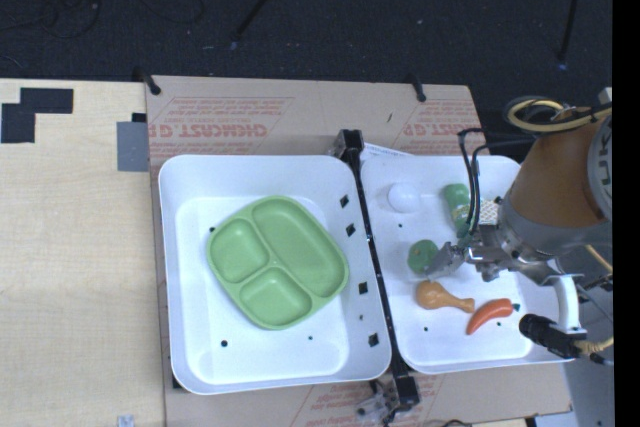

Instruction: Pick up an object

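- Left bin (190,215): green divided plate (277,261) lies inside.
- Right bin (420,355): white ball (403,197), dark green object (421,255), orange-tan gourd-shaped item (441,296), red-orange pepper (489,314) are seen.
- Tool (447,258) is lowered just beside the dark green object; grip state cannot be told.
- Arm (560,190) is reached in from the right.

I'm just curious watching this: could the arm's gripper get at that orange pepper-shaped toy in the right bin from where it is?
Probably yes. The orange toy lies bare on the right bin's floor, nothing over it, with the gripper hanging nearby in the same bin.
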`<state>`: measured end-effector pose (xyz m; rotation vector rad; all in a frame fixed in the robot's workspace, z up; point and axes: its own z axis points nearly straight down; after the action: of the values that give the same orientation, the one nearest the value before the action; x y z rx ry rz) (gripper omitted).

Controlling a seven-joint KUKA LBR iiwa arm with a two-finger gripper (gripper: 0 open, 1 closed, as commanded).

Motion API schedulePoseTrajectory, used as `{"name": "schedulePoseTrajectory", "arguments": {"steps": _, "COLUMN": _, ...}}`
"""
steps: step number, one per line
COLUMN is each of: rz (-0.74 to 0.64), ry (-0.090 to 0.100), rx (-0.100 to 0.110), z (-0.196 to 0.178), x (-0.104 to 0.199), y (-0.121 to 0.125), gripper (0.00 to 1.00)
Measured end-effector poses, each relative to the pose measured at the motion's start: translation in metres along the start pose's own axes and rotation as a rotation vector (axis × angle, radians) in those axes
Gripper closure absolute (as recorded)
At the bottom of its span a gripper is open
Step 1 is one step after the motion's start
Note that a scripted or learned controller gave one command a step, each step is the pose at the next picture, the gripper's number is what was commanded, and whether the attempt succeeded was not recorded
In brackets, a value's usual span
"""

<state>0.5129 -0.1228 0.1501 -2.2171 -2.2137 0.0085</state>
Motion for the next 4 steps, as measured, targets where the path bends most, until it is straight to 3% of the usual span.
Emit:
{"name": "schedulePoseTrajectory", "arguments": {"steps": 1, "rz": -0.001, "ry": 0.000, "rx": -0.001, "z": 0.047, "x": -0.003, "y": -0.008, "gripper": 0.00}}
{"name": "schedulePoseTrajectory", "arguments": {"steps": 2, "rz": -0.001, "ry": 0.000, "rx": -0.005, "z": 0.064, "x": -0.002, "y": -0.008, "gripper": 0.00}}
{"name": "schedulePoseTrajectory", "arguments": {"steps": 3, "rz": 0.006, "ry": -0.002, "rx": -0.007, "z": 0.052, "x": -0.005, "y": -0.008, "gripper": 1.00}}
{"name": "schedulePoseTrajectory", "arguments": {"steps": 4, "rz": -0.003, "ry": -0.002, "rx": -0.012, "z": 0.003, "x": -0.002, "y": 0.002, "gripper": 1.00}}
